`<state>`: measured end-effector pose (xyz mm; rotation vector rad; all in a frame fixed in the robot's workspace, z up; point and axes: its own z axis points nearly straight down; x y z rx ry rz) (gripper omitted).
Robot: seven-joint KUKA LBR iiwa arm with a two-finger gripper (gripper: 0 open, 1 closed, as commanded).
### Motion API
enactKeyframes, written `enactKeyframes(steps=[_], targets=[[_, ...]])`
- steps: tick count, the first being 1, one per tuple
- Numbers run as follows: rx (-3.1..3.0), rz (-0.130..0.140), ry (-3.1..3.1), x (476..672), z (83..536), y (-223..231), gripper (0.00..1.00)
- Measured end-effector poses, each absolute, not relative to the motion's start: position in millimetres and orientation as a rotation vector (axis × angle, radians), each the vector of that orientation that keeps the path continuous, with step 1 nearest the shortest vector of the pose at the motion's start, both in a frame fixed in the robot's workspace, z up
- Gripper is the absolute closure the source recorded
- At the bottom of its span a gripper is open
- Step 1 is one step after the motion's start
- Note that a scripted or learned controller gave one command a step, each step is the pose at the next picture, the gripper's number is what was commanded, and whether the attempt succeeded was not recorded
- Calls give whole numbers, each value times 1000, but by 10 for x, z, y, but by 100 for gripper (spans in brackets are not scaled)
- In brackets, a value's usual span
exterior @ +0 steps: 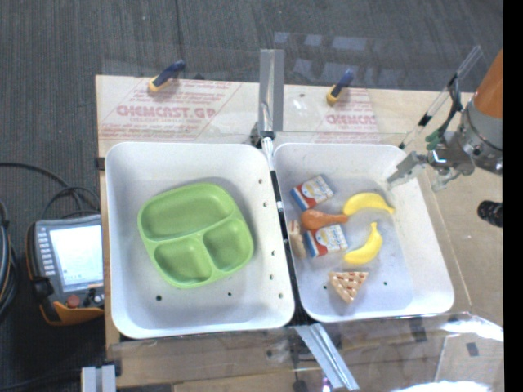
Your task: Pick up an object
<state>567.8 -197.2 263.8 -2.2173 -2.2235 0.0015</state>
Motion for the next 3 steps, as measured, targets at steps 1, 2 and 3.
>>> enactKeyframes(steps=[1, 2, 3], targets=[[-2210, 0, -2228, 5539, 1211, -2186, 0], [-2330, -9, -2121, 5572, 920, -1973, 0], [-2331, -20, -2126, 5603, 1031, -1953, 100]])
